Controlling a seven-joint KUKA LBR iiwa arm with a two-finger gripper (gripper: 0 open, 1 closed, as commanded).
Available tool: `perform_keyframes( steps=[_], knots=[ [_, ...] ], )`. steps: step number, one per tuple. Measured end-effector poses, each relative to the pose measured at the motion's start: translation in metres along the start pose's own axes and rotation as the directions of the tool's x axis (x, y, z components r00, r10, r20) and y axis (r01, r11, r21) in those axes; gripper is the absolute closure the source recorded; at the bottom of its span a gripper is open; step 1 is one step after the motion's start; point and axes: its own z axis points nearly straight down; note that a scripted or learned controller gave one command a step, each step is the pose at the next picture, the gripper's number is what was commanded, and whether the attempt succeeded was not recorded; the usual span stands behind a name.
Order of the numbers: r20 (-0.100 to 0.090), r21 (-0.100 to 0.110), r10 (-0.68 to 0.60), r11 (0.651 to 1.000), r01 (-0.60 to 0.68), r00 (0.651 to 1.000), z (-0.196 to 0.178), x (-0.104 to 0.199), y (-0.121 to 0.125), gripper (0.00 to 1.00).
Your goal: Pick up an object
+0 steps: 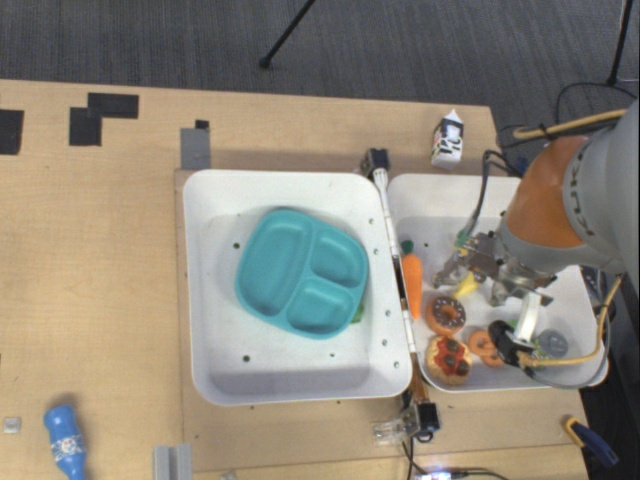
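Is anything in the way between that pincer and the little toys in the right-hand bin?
Nothing visible blocks it. The pincer hangs right over the toys, close above a yellow piece, with the toy carrot and pizza slice lying nearby.

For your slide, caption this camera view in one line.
KUKA arm's gripper hovers over toys in the right bin; teal tray in left bin.

Two bins side by side on the bench (100,298). Left bin (215,368): divided tray (300,273) at its middle. Right bin (430,203): carrot (411,283) along its left wall, toy foods (447,336) toward the near edge. Small carton (449,138) on bench beyond the right bin. Bottle (65,438) at near left corner.
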Motion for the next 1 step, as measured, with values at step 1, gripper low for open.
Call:
perform_keyframes(
  steps=[1],
  knots=[
    [0.0, -0.007, -0.001, 1.0, 0.001, 1.0, -0.0114, 0.0006, 0.0024, 1.0]
  ],
)
